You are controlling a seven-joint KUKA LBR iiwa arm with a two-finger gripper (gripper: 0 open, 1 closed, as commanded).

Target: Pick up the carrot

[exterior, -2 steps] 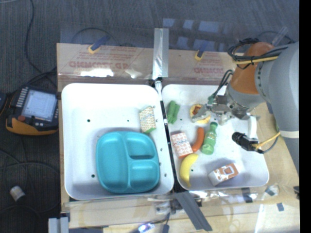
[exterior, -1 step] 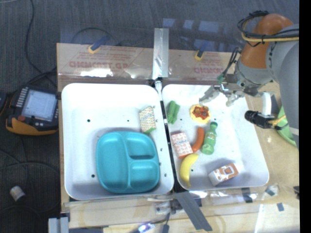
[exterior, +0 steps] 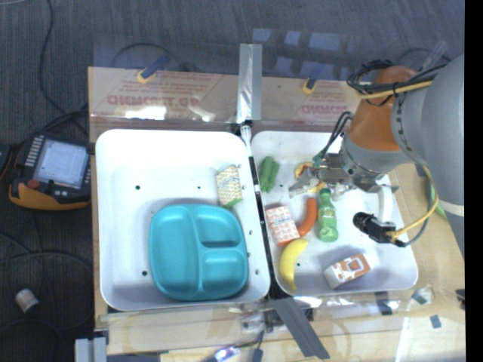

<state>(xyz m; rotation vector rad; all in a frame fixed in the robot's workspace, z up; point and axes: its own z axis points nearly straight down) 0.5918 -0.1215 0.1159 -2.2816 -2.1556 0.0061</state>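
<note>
The claw (exterior: 315, 176) is seen low in the right bin (exterior: 404, 274), near its back wall, and whether it is open or shut cannot be told, because its tip is a small, busy tangle of metal. Nothing can be seen gripped in it. The carrot (exterior: 308, 216) is found just below the claw, lying on the bin floor and tilted a little. A green bottle (exterior: 327, 217) is laid right beside the carrot, on its right. A small red and white packet (exterior: 281, 224) is placed on the carrot's left, and a banana (exterior: 291, 261) is curved below it. A green pepper (exterior: 268, 173) is set near the back of the bin. A little carton (exterior: 346, 269) is rested near the front. In the left bin (exterior: 121, 164), a blue tray (exterior: 199, 252) and a snack bag (exterior: 229, 185) are kept.
</note>
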